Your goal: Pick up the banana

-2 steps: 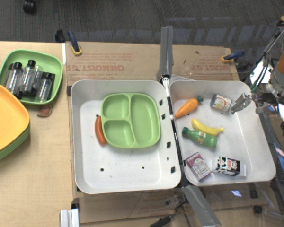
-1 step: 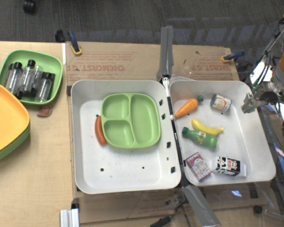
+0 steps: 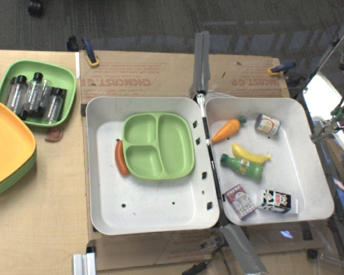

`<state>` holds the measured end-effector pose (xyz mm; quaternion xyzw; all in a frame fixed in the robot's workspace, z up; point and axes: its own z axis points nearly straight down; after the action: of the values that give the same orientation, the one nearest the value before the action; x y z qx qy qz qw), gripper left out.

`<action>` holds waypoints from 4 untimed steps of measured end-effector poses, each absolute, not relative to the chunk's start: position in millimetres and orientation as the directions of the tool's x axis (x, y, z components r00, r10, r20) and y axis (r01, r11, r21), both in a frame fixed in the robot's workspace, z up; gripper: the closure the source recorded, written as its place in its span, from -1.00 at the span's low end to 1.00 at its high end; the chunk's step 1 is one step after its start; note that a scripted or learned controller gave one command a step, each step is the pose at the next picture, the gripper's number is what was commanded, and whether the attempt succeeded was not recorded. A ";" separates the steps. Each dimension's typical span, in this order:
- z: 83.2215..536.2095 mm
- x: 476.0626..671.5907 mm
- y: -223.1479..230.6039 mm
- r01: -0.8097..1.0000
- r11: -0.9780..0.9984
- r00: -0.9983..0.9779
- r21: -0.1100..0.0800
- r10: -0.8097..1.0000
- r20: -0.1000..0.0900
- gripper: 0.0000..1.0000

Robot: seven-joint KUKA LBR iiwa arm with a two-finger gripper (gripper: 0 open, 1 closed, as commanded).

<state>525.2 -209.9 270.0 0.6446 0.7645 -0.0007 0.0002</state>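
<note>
Banana (image 3: 251, 153): it lies untouched in the right bin (image 3: 309, 153), right of centre in the frame.

You'll find it between the carrot (image 3: 228, 129) above-left and the green bottle (image 3: 242, 167), which touches its lower edge. It looks like a light, rigid, smooth toy, so expect some slip; grip across the curved middle, away from the bottle. Whether the claw is open or closed, you cannot tell here.

Green divided plate (image 3: 159, 146), carrot (image 3: 229, 129)
</note>
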 end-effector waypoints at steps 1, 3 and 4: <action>256.7 488.6 -222.5 0.921 0.390 -0.390 -0.001 0.921 0.000 1.00; 239.8 483.0 -221.7 0.765 0.645 -0.645 0.000 0.765 0.000 1.00; 248.3 480.8 -222.0 0.654 0.757 -0.757 0.001 0.654 -0.003 1.00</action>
<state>480.8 -222.0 248.3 0.3488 0.9372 -0.0001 0.0014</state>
